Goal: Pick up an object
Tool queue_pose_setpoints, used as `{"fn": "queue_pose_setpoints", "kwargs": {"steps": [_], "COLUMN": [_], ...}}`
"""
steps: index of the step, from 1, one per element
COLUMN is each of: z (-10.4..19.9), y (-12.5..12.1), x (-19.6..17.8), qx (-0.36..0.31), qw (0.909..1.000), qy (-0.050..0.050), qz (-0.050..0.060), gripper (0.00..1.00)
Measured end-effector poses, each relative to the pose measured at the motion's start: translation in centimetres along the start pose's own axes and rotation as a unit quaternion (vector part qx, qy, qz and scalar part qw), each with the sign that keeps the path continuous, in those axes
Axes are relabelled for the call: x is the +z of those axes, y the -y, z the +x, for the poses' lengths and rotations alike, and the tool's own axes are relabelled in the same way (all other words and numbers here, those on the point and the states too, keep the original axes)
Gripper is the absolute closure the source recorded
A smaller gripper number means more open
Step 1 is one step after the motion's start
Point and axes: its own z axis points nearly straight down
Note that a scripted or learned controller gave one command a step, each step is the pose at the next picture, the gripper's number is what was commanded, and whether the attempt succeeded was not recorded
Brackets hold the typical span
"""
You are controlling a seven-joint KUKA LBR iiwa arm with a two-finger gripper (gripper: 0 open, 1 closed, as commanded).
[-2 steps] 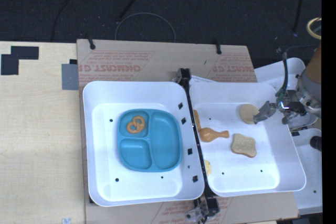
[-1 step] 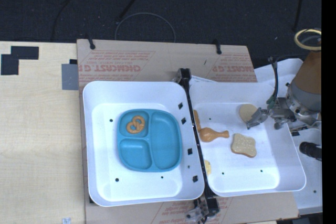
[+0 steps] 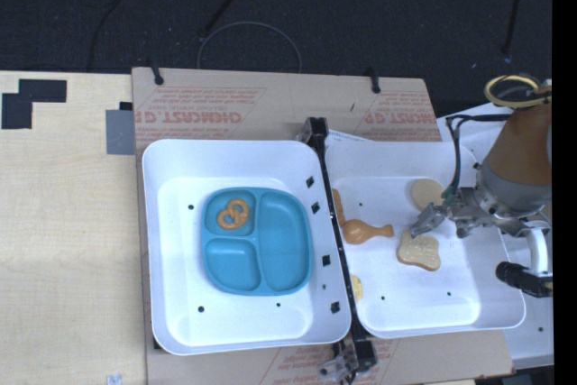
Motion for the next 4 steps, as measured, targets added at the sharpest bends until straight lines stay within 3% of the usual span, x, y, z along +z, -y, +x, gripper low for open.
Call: {"fn": "queue_pose_setpoints", "kwargs": {"steps": [1,2,3,4], "z": [-0.2,-0.1,-0.2,5.1], "y": [-0.1,-0.4,-0.5,-0.9], "x": [-1.3,-7.6,-9.8,-10.9], "qx": [0.001,-0.001,-0.001,-0.003], "qw": [1.0000,1.0000,1.0000,1.0000], "qy": [0.001,0.002,0.002,0.000], "qz": [-0.002,-0.006,-0.004,-0.003], "gripper": [1.00,1.00,1.00,1.00]}}
